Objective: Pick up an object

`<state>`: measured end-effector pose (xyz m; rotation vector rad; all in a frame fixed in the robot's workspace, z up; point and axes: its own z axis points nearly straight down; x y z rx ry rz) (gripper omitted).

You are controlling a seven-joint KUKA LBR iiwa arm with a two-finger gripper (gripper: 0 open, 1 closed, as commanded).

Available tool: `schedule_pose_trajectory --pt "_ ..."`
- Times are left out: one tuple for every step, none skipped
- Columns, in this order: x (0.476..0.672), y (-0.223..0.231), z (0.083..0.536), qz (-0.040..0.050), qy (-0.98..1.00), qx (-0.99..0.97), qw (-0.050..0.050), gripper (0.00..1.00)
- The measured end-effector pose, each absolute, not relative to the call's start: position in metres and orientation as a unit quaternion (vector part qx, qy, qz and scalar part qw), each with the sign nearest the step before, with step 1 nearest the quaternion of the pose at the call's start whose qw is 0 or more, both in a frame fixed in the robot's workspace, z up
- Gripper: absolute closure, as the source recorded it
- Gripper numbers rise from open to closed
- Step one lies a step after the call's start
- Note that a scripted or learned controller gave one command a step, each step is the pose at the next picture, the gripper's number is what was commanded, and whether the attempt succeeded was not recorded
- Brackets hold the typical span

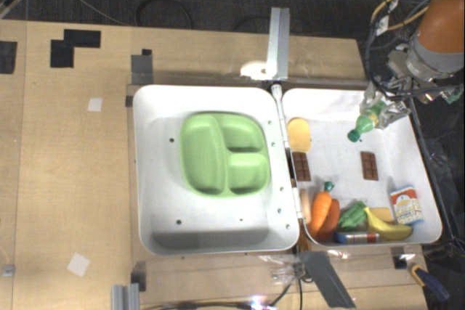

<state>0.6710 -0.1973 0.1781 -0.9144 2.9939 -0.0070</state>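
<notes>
My gripper [383, 107] hangs over the far right corner of the right bin [429, 178], under the arm's orange band. A small clear bottle with a green cap [365, 123] sticks out from between its fingers, tilted with the cap pointing down and left. The gripper is shut on the bottle's upper end. The bottle appears to hang just above the bin floor, though I cannot tell its height for sure.
The right bin also holds a yellow round item [298, 133], two chocolate bars [301, 168] [370, 166], a carrot [320, 205], a green vegetable [354, 214], a banana [385, 226] and a small carton [406, 205]. A green divided plate [224, 153] lies in the left bin [156, 214].
</notes>
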Motion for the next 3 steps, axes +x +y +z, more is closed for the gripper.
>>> schedule_pose_trajectory --pt "0.671 -0.204 0.161 -0.0019 0.926 -0.379 0.005 1.0" --pt "0.647 -0.177 0.189 -0.0021 0.946 -0.323 0.006 1.0" --pt "0.645 -0.205 0.183 -0.0029 0.854 -0.521 0.005 1.0"
